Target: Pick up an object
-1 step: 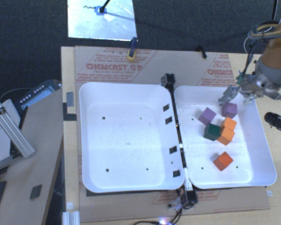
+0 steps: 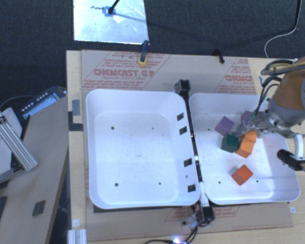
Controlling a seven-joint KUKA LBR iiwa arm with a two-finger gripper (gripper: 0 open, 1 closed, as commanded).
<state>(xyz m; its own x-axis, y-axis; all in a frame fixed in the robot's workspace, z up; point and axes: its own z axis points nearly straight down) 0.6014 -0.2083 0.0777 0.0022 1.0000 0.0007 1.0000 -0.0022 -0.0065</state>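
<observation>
Gripper (image 2: 245,132) sits low in the right bin (image 2: 213,194), right over a tight cluster of blocks, though I cannot tell its state. An orange block (image 2: 247,143) touches a dark green block (image 2: 230,143), with a purple block (image 2: 224,125) just beside them, so closing here could nudge a neighbour, wedge two together or grasp nothing. Another orange block (image 2: 242,175) lies well apart, an easier target.
</observation>
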